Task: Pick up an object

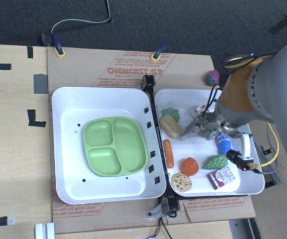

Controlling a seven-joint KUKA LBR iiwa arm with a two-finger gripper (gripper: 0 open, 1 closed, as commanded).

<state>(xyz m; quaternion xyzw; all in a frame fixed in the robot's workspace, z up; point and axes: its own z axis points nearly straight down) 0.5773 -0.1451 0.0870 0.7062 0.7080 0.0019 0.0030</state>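
left bin: divided plate | right bin: tomato between carrot, cookie

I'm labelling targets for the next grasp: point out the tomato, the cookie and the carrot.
tomato (189, 166), camera view, centre of its red top.
cookie (181, 183), camera view, middle of its speckled face.
carrot (169, 153), camera view, midway along its orange body.

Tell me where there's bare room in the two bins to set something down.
Left bin: bare white floor rings the green divided plate, widest along the far wall and the near edge. Right bin: crowded with the carrot, tomato, cookie, bread and the gripper; a small gap lies between carrot and blue bottle.
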